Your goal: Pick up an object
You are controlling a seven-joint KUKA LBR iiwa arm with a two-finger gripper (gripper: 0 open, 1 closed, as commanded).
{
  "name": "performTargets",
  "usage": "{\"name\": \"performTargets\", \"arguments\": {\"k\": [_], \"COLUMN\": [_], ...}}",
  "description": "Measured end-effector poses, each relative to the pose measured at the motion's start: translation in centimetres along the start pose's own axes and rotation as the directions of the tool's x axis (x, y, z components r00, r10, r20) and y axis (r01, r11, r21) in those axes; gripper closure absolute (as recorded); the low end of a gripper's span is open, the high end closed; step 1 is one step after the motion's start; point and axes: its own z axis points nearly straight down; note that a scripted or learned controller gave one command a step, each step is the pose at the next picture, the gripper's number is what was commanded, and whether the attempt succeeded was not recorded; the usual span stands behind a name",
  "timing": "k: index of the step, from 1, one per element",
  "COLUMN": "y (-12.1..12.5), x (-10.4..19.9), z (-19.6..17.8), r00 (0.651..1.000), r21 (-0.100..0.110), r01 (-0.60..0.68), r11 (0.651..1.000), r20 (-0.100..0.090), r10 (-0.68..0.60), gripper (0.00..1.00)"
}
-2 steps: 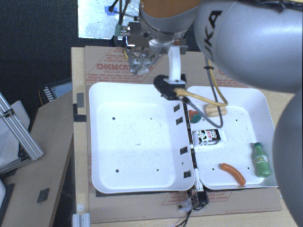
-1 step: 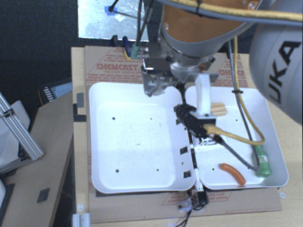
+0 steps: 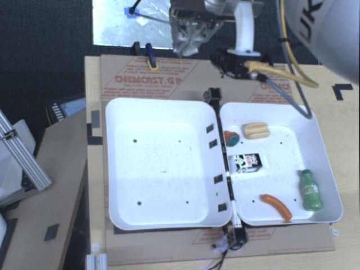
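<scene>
While the metal two-finger gripper (image 3: 188,44) hangs above the bench's far edge, holding nothing and too blurred to tell how it is set, the objects lie loose in the right white bin (image 3: 320,145), below and right: tan bread roll (image 3: 255,130), green bottle (image 3: 309,189), orange sausage (image 3: 276,206). Each has open floor around it.

Arm (image 3: 326,21) cut off by top and right edges; hand (image 3: 188,41) blurred, finger state unclear.
</scene>
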Motion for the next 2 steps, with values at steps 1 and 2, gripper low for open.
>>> {"name": "performTargets", "arguments": {"k": [1, 2], "y": [-8.0, -0.9], "x": [-3.1, -9.5], "z": [14.3, 21.0], "r00": [1.000, 1.000], "r21": [0.028, 0.015], "r01": [0.000, -0.006], "r11": [1.000, 1.000], "r20": [0.008, 0.007], "r10": [-0.001, 0.006], "gripper": [1.00, 1.00]}}
